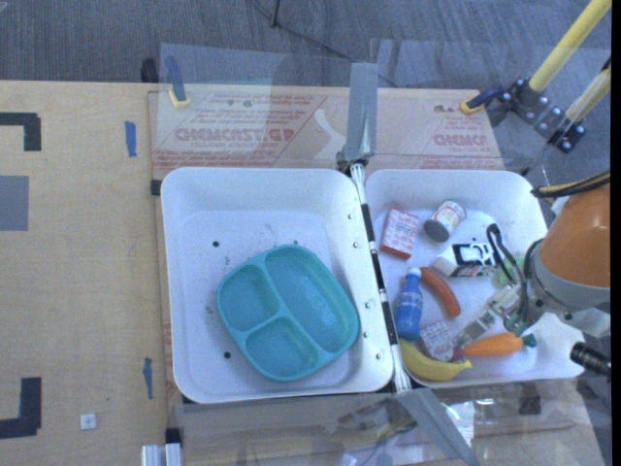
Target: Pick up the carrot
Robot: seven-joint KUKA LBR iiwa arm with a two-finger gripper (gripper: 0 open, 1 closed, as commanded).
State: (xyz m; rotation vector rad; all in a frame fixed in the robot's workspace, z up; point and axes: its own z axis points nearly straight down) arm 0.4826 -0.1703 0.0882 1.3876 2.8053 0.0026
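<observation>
Two shallow white bins are sitting side by side on the bench as we are looking down at a slant. We are seeing the left bin (189,197) holding a teal divided plate (287,311), lying flat toward its near half. We are finding the carrot (493,345) in the right bin (514,184), lying on its side close to the near wall, its green tip pointing right. A banana (430,362) is curving just left of it along the same wall. A blue bottle (410,304) is lying near the divider, with a hot dog (441,290) just to its right. Farther back, a small red box (400,233) and a can (444,219) are resting near each other, and a black-and-white packet (473,256) is lying between the can and the carrot.

The arm is reaching in from the right, its orange band (580,239) looming over the bin's right edge. The gripper (506,311) is hanging just above the carrot, close to its right end. We cannot tell how its jaws are standing, as the wrist is covering them.
</observation>
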